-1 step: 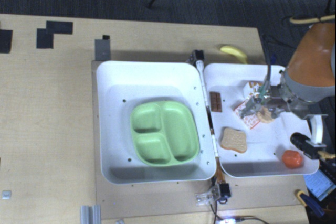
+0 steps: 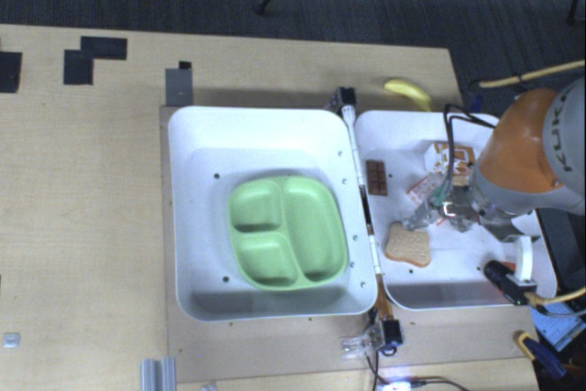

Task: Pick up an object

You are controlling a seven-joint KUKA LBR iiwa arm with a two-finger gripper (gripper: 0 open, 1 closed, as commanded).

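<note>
Toast slice (image 2: 407, 246) lay in right bin (image 2: 403, 128); gripper (image 2: 438, 211) hovered just above-right of it; claw state unclear.

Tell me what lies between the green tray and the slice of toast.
In the camera view, the two bins' adjoining white walls separate the green tray from the toast; nothing else lies there.

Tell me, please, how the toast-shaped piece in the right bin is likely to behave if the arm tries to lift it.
The toast slice lies flat on the right bin floor, so fingers may struggle to get under its low edges. It looks like a thin, one-piece slab, probably stiff and light. Being flat, it should slide rather than roll if nudged by the end effector beside it.
</note>
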